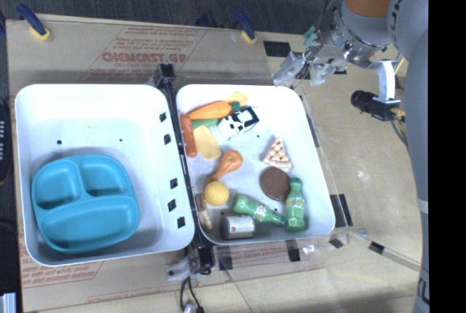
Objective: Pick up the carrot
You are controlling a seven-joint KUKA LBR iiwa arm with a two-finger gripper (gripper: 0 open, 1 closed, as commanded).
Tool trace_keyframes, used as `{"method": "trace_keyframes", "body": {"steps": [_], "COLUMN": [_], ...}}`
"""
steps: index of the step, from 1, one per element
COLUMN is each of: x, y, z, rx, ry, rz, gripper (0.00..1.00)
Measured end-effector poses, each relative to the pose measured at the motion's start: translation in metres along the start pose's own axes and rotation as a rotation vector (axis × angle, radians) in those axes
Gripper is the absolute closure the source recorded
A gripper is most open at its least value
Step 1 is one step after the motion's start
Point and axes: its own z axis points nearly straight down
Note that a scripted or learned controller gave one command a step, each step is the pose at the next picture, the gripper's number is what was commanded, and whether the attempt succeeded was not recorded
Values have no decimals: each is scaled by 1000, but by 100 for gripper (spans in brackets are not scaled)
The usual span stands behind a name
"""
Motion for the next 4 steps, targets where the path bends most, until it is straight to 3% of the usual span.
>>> {"method": "trace_keyframes", "body": {"steps": [1, 2, 3, 4], "x": [54, 89, 93, 93], "y": [3, 18, 22, 24], "z": [99, 175, 178, 161], "rx": [8, -25, -35, -33], "ry": [1, -10, -16, -12], "rz": [-64, -51, 38, 35], "gripper": [0, 0, 0, 100]}}
